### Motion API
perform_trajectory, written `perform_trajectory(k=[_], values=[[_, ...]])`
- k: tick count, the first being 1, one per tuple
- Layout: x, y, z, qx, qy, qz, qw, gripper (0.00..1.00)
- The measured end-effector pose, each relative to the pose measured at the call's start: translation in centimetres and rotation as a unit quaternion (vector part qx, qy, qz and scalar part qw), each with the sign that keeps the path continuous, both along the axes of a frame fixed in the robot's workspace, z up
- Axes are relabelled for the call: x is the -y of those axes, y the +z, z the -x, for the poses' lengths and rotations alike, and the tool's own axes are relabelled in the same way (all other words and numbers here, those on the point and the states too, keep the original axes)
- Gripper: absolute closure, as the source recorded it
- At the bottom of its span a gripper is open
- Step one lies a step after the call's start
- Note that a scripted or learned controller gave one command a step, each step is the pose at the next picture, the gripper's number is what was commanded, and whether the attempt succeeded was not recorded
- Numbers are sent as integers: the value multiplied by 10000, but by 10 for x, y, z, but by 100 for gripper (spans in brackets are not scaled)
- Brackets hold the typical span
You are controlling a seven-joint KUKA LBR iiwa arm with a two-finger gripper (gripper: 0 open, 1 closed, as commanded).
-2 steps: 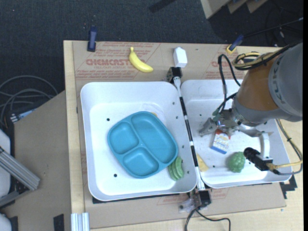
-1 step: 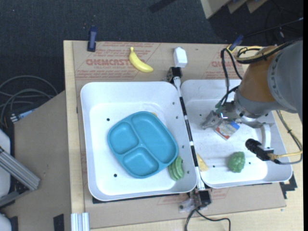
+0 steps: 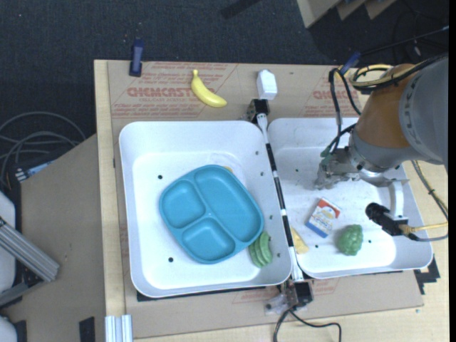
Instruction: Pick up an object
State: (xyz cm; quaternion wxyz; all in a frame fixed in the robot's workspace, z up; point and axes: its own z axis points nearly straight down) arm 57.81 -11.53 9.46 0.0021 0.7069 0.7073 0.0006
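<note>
Bench surface [image 3: 171,95] bearing two white bins. Gripper [image 3: 329,174] low in right bin [image 3: 299,137], jaw state indiscernible; small carton [image 3: 323,217] and green object [image 3: 350,239] lie nearby, untouched.

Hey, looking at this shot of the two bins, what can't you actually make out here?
- Tool, camera view: small and dark under the arm's wrist, so open or shut is unclear, and whether it holds anything.
- Small box in the right bin: its print is too small to read.
- Green thing in the left bin: partly hidden by the blue tray.
- Yellow piece by the bins' shared edge: too small to identify.
</note>
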Motion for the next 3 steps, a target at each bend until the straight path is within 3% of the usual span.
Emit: perform_trajectory(k=[1, 2, 3], values=[[0, 0, 0, -2, 0, 0, 10000, 0], [-16, -11, 54, -32, -6, -15, 10000, 0], [37, 2, 60, -13, -11, 0, 10000, 0]])
